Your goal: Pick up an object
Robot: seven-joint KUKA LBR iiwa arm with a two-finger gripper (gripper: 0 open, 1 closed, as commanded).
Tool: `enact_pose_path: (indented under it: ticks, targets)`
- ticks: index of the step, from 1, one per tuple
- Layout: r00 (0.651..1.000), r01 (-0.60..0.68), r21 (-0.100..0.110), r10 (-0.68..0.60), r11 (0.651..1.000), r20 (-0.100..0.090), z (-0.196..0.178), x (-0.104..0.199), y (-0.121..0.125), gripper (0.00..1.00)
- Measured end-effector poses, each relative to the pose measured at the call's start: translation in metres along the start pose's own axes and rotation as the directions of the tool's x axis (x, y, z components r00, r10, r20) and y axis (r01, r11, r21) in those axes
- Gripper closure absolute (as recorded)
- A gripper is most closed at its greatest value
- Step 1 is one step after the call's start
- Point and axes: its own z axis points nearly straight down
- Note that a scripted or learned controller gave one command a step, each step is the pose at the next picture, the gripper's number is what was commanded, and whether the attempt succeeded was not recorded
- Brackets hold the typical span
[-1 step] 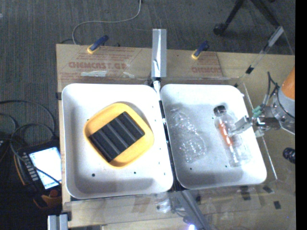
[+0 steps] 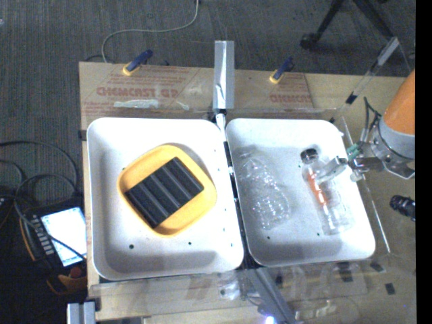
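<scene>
In the right bin (image 2: 283, 248) lies a clear bottle (image 2: 322, 196) with a black cap and an orange label, pointing toward the bin's near right corner. To its left lies a crumpled clear plastic bottle (image 2: 263, 191). My gripper (image 2: 337, 167) reaches in from the right over the bin's right rim, just above the capped bottle's upper part. Whether it touches the bottle I cannot tell. The left bin (image 2: 108, 248) holds a yellow dish-shaped object (image 2: 167, 189) with a black ribbed top.
The arm's orange band (image 2: 408, 110) and grey wrist stand at the right edge. Two clamps (image 2: 137, 62) (image 2: 281, 69) sit on the board behind the bins. A metal post (image 2: 223, 73) rises between the bins at the back.
</scene>
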Motion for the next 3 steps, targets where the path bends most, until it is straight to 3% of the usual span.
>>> enact_pose_path:
  ticks: [1, 2, 3]
  targets:
    - [0.988, 0.152, -0.004, -0.152, 0.988, -0.005, 0.090, 0.000, 0.030, 0.00]
    - [0.986, 0.168, 0.030, -0.167, 0.985, -0.025, 0.095, -0.007, 0.092, 0.00]
    - [0.982, 0.189, -0.021, -0.189, 0.982, 0.004, 0.095, -0.002, 0.063, 0.00]
